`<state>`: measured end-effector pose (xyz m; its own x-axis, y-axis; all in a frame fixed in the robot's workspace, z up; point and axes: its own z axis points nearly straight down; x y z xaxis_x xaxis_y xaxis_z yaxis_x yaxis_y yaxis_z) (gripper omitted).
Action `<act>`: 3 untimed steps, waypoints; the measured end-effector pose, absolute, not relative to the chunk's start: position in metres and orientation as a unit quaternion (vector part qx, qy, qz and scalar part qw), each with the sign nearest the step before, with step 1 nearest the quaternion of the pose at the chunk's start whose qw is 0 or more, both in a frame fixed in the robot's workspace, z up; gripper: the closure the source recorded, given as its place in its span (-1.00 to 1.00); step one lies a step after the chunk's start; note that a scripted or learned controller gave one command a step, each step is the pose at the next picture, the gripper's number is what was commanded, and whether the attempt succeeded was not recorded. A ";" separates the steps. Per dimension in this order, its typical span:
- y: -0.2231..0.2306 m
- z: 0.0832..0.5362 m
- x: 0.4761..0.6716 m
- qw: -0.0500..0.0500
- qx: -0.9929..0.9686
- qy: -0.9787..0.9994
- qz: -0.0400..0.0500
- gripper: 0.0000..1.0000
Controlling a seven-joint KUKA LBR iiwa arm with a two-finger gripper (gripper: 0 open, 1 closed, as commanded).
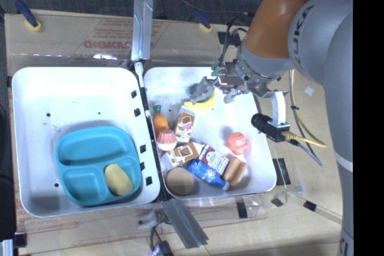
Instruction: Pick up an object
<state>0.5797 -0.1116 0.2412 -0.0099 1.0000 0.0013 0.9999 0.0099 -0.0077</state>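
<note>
The gripper (pixel 211 86) hangs over the right bin's (pixel 264 180) far side with a grey toy (pixel 201 90) at its tip – whether it is actually pinched I cannot tell – a loose hold could drop it onto the yellow piece (pixel 208 102) below

My grey arm reaches in from the right, the orange band bulging above my wrist. My hand (pixel 211 88) hangs low at the arm's left end, tilted downward, its tip pointing left.
</note>
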 end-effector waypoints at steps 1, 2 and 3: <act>-0.102 0.116 0.622 0.005 -0.668 -0.744 0.003 -1.00; -0.101 0.100 0.593 -0.012 -0.589 -0.808 -0.001 -1.00; -0.100 0.107 0.591 -0.007 -0.587 -0.809 -0.001 1.00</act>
<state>0.5909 -0.0999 0.1072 -0.3102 0.9506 -0.0104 0.9506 0.3103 0.0096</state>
